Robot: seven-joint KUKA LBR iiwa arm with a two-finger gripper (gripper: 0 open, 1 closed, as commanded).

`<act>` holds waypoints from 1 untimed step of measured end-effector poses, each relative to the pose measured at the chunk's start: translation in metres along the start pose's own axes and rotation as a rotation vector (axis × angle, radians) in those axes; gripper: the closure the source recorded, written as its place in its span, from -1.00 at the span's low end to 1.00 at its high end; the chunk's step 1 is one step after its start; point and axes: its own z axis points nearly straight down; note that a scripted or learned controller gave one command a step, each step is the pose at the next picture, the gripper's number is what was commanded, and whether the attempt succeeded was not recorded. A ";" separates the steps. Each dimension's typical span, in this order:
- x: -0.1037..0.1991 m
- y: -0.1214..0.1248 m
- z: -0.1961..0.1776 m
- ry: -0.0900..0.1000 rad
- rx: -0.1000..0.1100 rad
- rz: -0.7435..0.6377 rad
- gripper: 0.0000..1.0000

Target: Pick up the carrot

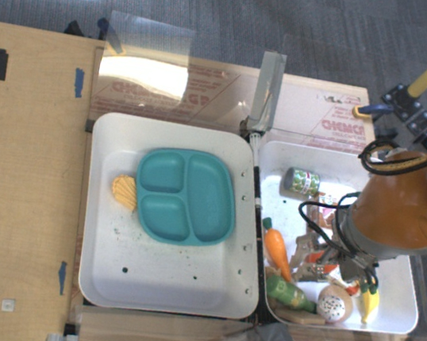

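- Claw [314, 258]: low in the right bin [404, 312], under the arm's orange band [396, 207]. Its dark metal parts blend with cables and clutter, so I cannot tell its state, nor whether anything sits in it.
- Carrot [277, 248]: orange with a green top, lying at a slant near the right bin's left wall, just left of the claw. Contact between the two cannot be made out.
- Other contents of the right bin: a green-labelled can [302, 180] near the back; a green vegetable [290, 295] just below the carrot; a white speckled ball [332, 306] at the front; a small yellow item [369, 301] to the right, shape unclear.
- Left bin [102, 212]: a teal divided plate [185, 196] in the middle, a tan shell-shaped item [124, 190] touching its left edge.
- Hidden: the arm's bulk covers much of the right bin's middle and right side; red and white bits beneath the claw cannot be identified.
- Worktop [12, 174]: brown board left of the bins.
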 end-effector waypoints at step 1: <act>-0.017 0.019 -0.182 -0.002 -0.001 -0.256 1.00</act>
